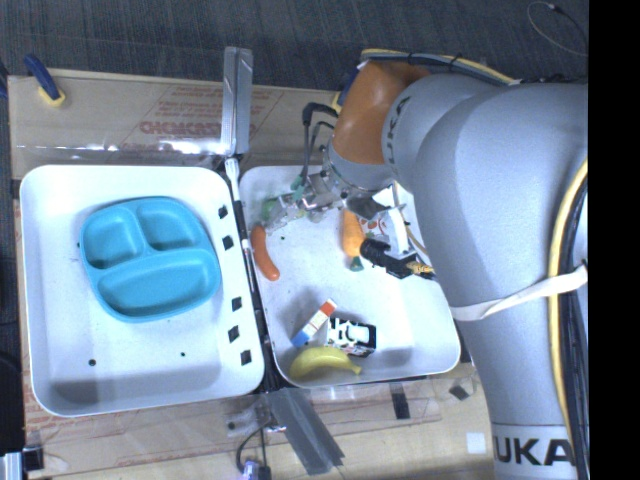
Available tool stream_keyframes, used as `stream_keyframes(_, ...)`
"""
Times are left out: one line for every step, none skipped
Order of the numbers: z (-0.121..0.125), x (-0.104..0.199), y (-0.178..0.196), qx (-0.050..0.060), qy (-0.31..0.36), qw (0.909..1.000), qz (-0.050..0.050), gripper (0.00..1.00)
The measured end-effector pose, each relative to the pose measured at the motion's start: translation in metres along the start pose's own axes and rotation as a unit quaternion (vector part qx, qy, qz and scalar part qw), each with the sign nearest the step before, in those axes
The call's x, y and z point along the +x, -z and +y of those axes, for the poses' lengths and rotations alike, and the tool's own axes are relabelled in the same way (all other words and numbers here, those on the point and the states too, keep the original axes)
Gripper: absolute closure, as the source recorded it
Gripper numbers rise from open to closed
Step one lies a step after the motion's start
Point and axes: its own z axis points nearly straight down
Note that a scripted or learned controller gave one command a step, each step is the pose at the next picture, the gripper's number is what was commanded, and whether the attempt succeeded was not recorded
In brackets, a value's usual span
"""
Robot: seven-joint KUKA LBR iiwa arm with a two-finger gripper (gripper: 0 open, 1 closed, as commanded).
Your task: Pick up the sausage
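The grey KUKA arm with the orange band above its wrist (480, 198) is reaching in from the right and is covering much of the right-hand shallow white bin (400, 363). Its two-finger gripper (300, 203) is hanging over the upper left part of that bin, near the back wall; whether it is open or closed cannot be told from this angle, and nothing is visibly lying between its tips. The task object, a small reddish-orange sausage (263, 252), is lying on the floor of the right bin close to its left wall, slanting from upper left to lower right, below and slightly left of the gripper and apart from it. A second orange item, carrot-shaped with a green end (351, 238), is lying near the middle of the same bin, partly tucked under the wrist hardware. At the front of the right bin a yellow banana (322, 364) is resting against the near wall, with a small black-and-white box (352, 335) just above it and a short white, orange and blue stick-shaped object (313, 326) leaning beside that box. A small green item (270, 208) is sitting near the gripper at the bin's upper left; its nature cannot be determined. The left-hand shallow white bin (60, 368) is holding a light blue plastic divided plate (150, 258), which is lying flat toward the upper middle of that bin. Both bins are sitting side by side on a brown cardboard-covered bench (130, 108).
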Motion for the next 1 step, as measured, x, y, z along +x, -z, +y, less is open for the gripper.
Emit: stream_keyframes(-0.0017, 0.0012, 0.0072, 0.004, 0.001, 1.0, 0.002, 1.0)
